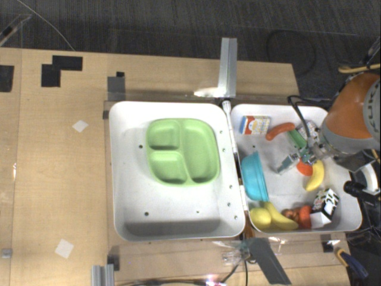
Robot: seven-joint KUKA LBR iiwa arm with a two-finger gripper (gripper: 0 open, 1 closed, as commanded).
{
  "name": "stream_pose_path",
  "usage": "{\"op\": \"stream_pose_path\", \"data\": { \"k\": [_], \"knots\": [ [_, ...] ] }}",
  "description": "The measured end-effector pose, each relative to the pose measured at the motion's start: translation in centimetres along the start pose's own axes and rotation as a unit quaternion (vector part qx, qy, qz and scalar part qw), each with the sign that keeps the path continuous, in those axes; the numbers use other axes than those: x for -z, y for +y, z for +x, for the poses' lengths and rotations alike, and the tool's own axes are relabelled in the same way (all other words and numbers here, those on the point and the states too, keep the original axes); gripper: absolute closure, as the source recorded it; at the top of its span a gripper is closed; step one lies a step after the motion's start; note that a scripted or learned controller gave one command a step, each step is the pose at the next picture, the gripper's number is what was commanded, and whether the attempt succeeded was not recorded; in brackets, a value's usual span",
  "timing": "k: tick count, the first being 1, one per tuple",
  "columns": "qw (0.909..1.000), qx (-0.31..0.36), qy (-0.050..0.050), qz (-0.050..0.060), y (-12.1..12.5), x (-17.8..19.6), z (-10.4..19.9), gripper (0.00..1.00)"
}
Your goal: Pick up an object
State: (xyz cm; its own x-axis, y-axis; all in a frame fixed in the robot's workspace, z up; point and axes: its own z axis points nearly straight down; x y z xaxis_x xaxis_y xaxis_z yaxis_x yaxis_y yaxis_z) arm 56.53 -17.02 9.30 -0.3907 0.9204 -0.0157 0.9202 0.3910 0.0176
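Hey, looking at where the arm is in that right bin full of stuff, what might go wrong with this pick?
1. The gripper sits among crowded items: the orange piece and small banana lie close together, so it may nudge both and grasp neither.
2. The blue bowl stands against the divider; a sideways sweep might knock it.
3. Items in the right bin may shift, spoiling the aim.

arm: grey, orange band above wrist, enters from the right, reaching leftward
gripper [290,161]: low, pointing left and down
jaws: slightly apart, nothing between them
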Motion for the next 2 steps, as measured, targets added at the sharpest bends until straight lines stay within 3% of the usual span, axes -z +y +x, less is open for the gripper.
{"op": "stream_pose_path", "data": {
  "k": [1, 2],
  "knots": [
    [0.9990, -0.044, -0.001, -0.001, 0.0, 0.0, 1.2, 0.00],
    [0.9992, -0.040, -0.005, -0.005, 0.3, 1.4, 1.0, 1.00]
  ]
}}
